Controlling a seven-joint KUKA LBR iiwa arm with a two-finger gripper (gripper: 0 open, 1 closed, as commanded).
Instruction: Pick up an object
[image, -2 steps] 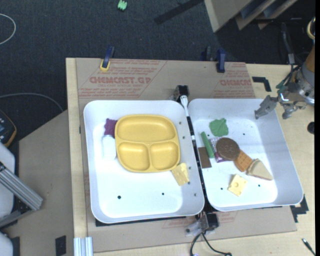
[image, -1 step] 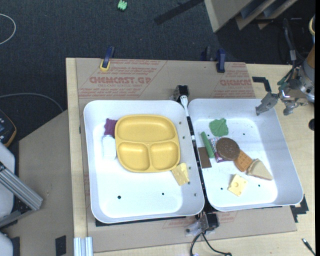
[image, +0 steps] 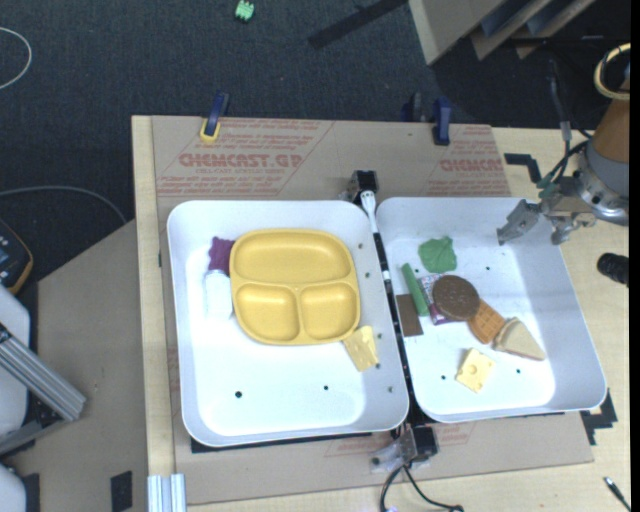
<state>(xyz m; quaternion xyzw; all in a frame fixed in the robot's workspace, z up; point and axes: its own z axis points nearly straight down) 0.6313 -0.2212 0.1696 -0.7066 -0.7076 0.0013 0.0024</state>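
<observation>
1. Nearest the camera, the left bin (image: 290, 415) is showing a bare stretch of floor along its front rim, which is giving open room there.
2. A yellow divided tray (image: 295, 296) is sitting toward the back of that bin, crowding a purple item (image: 219, 252) and a white item (image: 216, 294) against the left wall; a yellow wedge (image: 362, 349) is lying just off its front right corner.
3. In the right bin (image: 560, 390), candidates are clustering left of centre: a cheese piece (image: 475, 371), a cone-shaped item (image: 519, 339), a brown disc (image: 456, 297), a green stick (image: 412, 291) and a green lump (image: 437, 253).
4. The gripper (image: 528, 222) is hanging over the right bin's back right part, apart from every object; whether its jaws are parted or closed cannot be told.
5. Judgement: the cheese piece is lying apart from its neighbours, well off the walls, offering the freest approach.
</observation>
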